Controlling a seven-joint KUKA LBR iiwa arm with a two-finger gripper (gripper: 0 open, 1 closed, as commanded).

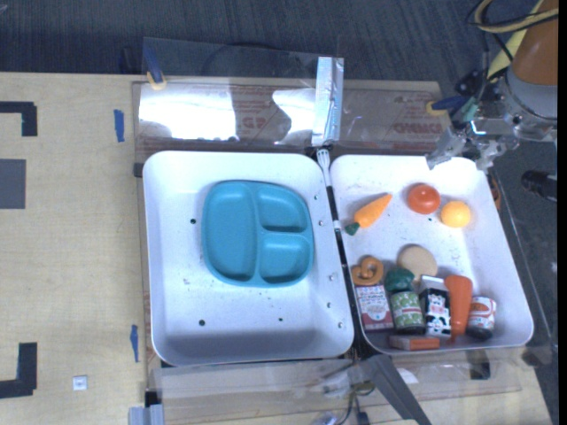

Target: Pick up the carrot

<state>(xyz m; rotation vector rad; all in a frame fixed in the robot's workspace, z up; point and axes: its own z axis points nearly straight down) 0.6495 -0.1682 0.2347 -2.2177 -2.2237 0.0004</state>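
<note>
Camera view, end effector (461, 153) blurred, carrot (372, 211) unobstructed

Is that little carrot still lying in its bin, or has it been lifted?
Lying in the right bin: the carrot rests on the floor, near the left wall.

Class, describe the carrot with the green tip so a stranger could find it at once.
Start at the right-hand white bin. Near its upper left corner, beside the divider, lies the carrot, tilted and alone. Unlike the round tomato and the yellow ball to its right, it is a tapered orange cone with a green end.
</note>
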